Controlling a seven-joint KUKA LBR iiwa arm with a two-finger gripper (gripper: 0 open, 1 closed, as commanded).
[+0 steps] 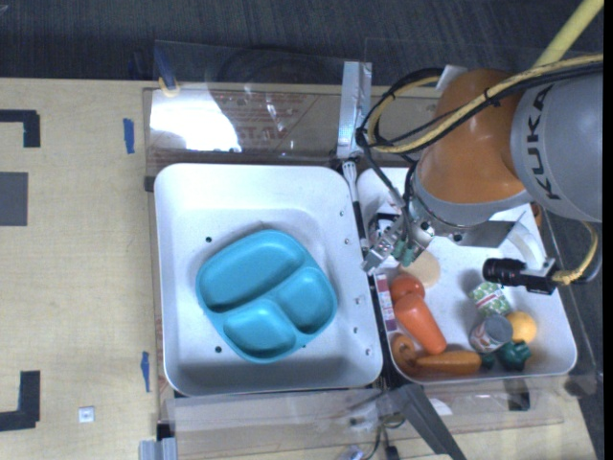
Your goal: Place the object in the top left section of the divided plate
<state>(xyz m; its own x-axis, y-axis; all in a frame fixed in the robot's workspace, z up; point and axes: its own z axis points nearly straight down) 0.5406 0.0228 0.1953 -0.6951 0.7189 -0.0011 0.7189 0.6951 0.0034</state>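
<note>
A blue divided plate [266,293] lies tilted in the left white bin [192,209]; its three sections hold nothing. The gripper [395,247] hangs over the left edge of the right bin [565,348], just above an orange bottle-shaped toy [418,314] with a red cap. Below that toy lies an orange carrot-like piece [442,360]. A pale round piece [425,270] sits right beside the gripper. The arm's wrist hides much of the right bin's upper half.
At the right bin's lower right sit a small can [491,333], a yellow piece [522,327], a dark green piece [514,355] and a green-white wrapped item [490,298]. A black cylinder [505,272] juts from the arm. The ridge between the bins [362,286] runs just left of the gripper.
</note>
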